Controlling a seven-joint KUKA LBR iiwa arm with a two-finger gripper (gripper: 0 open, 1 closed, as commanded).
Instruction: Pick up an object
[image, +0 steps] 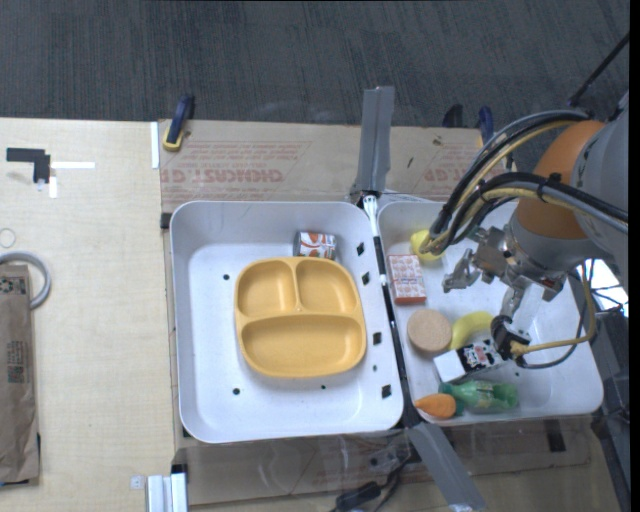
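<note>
My gripper (463, 274) hangs over the middle of the right bin (585, 398), above the bin floor between the objects. Left of it lies a pink and red box (406, 278). A small yellow item (426, 243) sits at the bin's back left. Below the gripper are a tan round disc (429, 330) and a yellow banana-shaped piece (472, 324). A white and black packet (468, 359), a green bag (487, 397) and an orange piece (436, 405) lie along the front. I see nothing held in the gripper.
The left bin (200, 400) holds a yellow divided plate (300, 318) and a small carton (315, 243) behind it. A grey divider (378, 140) rises between the bins at the back. A brown paper bag (17, 370) lies at the far left of the bench.
</note>
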